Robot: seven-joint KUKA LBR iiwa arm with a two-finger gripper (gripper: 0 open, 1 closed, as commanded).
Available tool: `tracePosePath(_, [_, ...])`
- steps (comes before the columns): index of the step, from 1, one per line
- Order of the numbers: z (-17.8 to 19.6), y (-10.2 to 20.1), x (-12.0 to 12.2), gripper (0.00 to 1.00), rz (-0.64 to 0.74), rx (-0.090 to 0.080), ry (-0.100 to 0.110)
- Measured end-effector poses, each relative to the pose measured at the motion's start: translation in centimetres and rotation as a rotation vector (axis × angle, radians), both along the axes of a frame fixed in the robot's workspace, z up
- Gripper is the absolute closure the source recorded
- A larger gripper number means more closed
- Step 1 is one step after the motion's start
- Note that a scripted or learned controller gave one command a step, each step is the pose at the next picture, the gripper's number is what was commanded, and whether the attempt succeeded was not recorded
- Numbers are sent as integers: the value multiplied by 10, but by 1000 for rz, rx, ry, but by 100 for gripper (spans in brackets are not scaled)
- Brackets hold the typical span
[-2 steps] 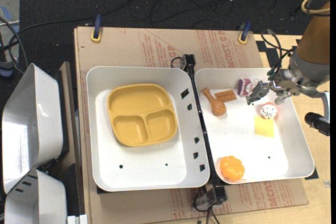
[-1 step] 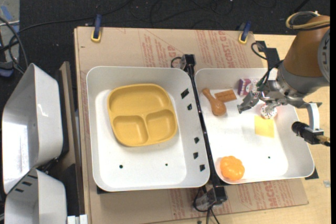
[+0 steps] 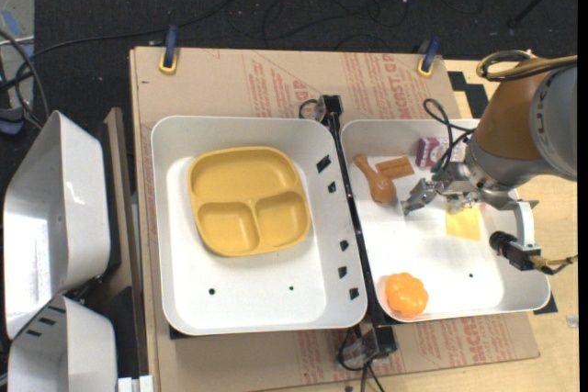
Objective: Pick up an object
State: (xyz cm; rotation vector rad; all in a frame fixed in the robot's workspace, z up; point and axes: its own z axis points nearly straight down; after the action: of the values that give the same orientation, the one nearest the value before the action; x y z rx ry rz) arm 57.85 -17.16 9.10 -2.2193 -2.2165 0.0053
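Orange and round, the ball (image 3: 405,294) sits at the near edge of the right bin (image 3: 524,294), well apart from everything else — by my reckoning it is your easiest pick. The other candidates crowd the far half of that bin: a brown spoon-like piece (image 3: 378,182) beside an orange-tan block (image 3: 396,167), a small purple item (image 3: 428,149) near the far wall, and a yellow slab (image 3: 464,224) lying flat just under the arm.

Your gripper (image 3: 424,196) hangs low over the middle of the right bin, between the brown piece and the yellow slab. Whether its fingers are apart or closed, you cannot tell from this angle, and nothing can be seen held in it.

If you go for what is closest, pick one target and commit. The brown piece lies just beside the gripper, but the block touches or nearly touches it, so come down across its narrow handle rather than its broad end. The yellow slab looks thin and flat — a poor bet for two fingers. For the ball, centre well over it; off-centre contact would likely roll it against the bin wall.

The left bin (image 3: 175,225) holds a yellow tray (image 3: 248,200), too wide to grasp except by its rim.
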Motion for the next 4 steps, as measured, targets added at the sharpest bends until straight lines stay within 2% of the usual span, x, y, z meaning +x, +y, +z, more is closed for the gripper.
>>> tracePosePath(1, [2, 0, 0, 0, 0, -1, -5])
tracePosePath(2, [12, 0, 1, 100, 0, -1, -7])
tracePosePath(4, [138, 3, 8, 100, 5, -3, -13])
